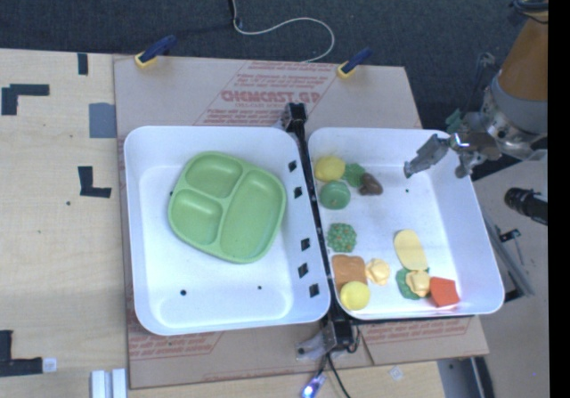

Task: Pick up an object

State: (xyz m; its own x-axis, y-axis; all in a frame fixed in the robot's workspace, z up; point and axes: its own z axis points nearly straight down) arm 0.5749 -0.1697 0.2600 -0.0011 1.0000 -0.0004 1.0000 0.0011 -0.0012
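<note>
Several toy food pieces lie in the right bin. Along its left side are a yellow lemon, a green ball, a dark green and brown piece, a green broccoli-like piece, an orange slab and a yellow ball. Near the front right lie a pale yellow oval and a red-orange block. My gripper hangs over the bin's far right part, open, with nothing between its fingers. It is well clear of all the pieces.
The left bin holds a green divided plate. A black hinge strip runs between the bins. Blue-and-yellow clamps hold the cardboard sheet at the back. A cable loops beyond it.
</note>
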